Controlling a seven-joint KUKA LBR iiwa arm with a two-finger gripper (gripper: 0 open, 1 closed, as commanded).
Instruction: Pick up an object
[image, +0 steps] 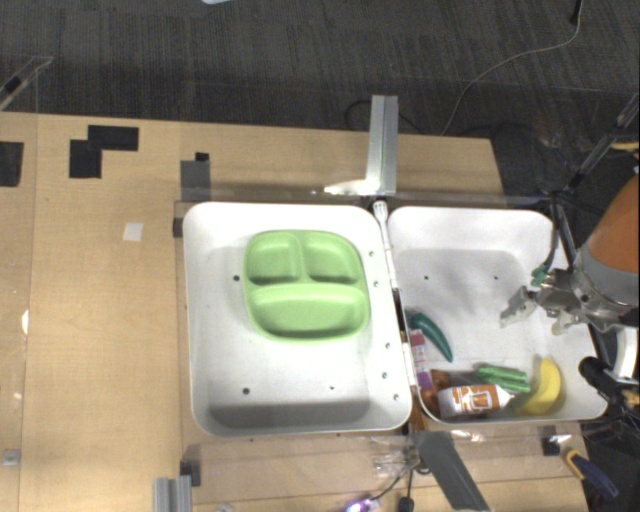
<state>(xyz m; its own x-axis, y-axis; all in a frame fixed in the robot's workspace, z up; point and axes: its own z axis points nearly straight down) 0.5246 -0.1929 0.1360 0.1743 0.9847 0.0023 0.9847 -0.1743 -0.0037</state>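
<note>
Your gripper (522, 305) hangs over the right-hand bin (470, 235), near its right wall, with the grey arm (610, 250) and its orange band coming in from the right edge. From this slant you cannot tell whether it is released or clenched, and nothing shows gripped in it, so treat it as carrying nothing for now.

Just below the gripper, along the bin's near wall, lies the cluster you have to choose from. A yellow banana (545, 388) sits in the near right corner, curved against the wall. Beside it to the left a bottle with a brown and white label (468, 400) lies on its side, and a green stick-like thing (503, 376), possibly a toy vegetable, rests just above it, touching or nearly so. A dark green pepper-shaped piece (432, 335) lies apart from these, nearer the divider between the bins.

These things are pushed into the corner, which I judge makes a clean grasp harder: the walls crowd the approach. The pepper piece, standing clear, looks the easier target.

The left-hand bin (215, 330) holds a green divided tray (305, 283), lying flat and well away from the arm
</note>
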